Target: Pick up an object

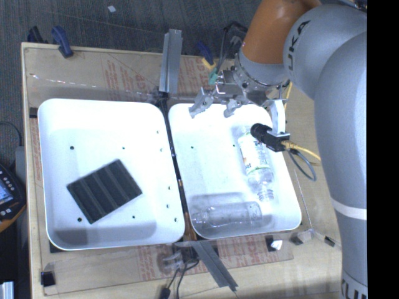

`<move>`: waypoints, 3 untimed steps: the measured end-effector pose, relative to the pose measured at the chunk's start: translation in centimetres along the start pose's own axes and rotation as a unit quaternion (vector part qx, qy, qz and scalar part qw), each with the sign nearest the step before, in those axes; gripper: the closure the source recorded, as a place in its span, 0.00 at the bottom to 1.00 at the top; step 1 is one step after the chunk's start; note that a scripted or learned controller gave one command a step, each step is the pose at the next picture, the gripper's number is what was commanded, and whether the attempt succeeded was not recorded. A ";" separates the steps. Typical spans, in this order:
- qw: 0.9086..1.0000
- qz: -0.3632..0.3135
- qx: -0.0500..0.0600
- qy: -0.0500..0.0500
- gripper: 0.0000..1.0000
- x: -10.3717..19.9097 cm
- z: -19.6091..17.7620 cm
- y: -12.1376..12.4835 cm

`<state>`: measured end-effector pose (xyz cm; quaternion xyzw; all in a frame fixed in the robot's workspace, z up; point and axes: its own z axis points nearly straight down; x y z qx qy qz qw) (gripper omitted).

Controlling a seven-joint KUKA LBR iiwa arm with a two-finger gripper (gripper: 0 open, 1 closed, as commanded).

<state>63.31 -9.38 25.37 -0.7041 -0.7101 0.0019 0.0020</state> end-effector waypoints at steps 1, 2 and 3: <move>0.989 -0.147 -0.002 0.000 0.00 -7.1 -1.3 -7.0; 1.000 -0.003 0.001 0.001 0.00 -11.5 6.0 -6.2; 0.999 -0.044 0.000 0.001 0.00 -11.4 9.9 -5.0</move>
